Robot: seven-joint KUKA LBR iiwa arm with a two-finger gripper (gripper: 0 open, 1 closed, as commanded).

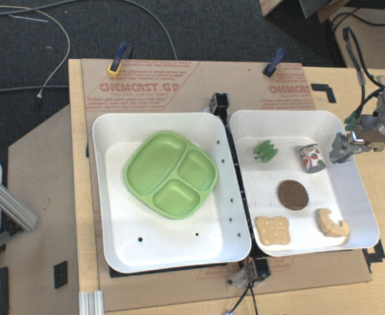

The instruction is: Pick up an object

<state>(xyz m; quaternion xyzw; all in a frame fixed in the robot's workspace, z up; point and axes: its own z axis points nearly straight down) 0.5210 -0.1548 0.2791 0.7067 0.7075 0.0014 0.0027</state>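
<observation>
small red-and-white can [311, 157] lies tipped in the right white bin [366, 202], near its far right side | grey gripper [342, 148] just beside the can, at the bin's right rim, holding nothing | nearby: green toy [265, 151], brown round cookie [292, 194], tan toast slice [272, 230], pale curved piece [332, 223] | left white bin [107, 195] holds a green plastic divided plate [171, 174]

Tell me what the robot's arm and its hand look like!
The gripper is a small grey metal piece at the right bin's edge. Behind it sits a blocky grey wrist with a little green spot and a dab of red. Thin dark cables loop down to it from above.
</observation>
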